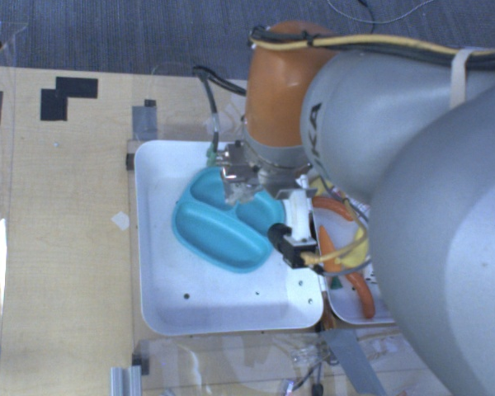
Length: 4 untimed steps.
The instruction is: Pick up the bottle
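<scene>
My gripper (238, 185) hangs low over the left bin (161, 221), right above the back part of a blue divided plate (223, 236) that lies in the bin's middle. The grey arm with its orange band (280, 89) reaches in from the right and covers the bin's back right corner. A small green thing (210, 150) peeks out at the bin's back edge just left of the wrist; I cannot tell whether it is the bottle. Nothing that I can make out sits between the gripper's tips.
The right bin (346, 308) is mostly hidden under the arm; orange carrot-like pieces (365, 297) and a yellow item (356, 250) show in it. Black cables (210, 89) run along the wrist. Bare bin floor (223, 295) lies in front of the plate. Wooden bench (58, 221) spreads to the left.
</scene>
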### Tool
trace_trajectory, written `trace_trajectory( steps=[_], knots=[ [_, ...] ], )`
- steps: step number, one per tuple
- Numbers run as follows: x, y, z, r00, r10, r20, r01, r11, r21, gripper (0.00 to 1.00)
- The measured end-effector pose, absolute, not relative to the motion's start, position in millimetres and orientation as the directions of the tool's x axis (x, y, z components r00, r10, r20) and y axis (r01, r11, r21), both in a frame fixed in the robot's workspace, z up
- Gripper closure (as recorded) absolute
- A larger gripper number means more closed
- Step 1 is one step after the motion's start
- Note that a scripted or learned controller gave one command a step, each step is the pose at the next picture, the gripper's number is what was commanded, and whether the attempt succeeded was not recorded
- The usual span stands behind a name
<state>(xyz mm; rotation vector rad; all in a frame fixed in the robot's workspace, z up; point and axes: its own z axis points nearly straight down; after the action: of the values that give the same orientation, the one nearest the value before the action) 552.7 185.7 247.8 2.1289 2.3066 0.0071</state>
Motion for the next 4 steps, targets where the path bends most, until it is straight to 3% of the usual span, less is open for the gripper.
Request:
trace_trajectory(
  steps=[1, 2, 3, 4],
  knots=[
    [486.7, 212.5, 224.7, 0.176, 0.984, -0.001, 0.984, -0.176, 0.0, 1.0],
    [526.7, 213.1, 307.7, 0.411, 0.911, 0.002, 0.911, -0.411, 0.003, 1.0],
    [486.4, 235.2, 195.2, 0.403, 0.915, 0.0, 0.915, -0.403, -0.001, 1.0],
    [487.6, 235.8, 205.6, 0.398, 0.917, 0.002, 0.917, -0.398, 0.0, 1.0]
  ],
)
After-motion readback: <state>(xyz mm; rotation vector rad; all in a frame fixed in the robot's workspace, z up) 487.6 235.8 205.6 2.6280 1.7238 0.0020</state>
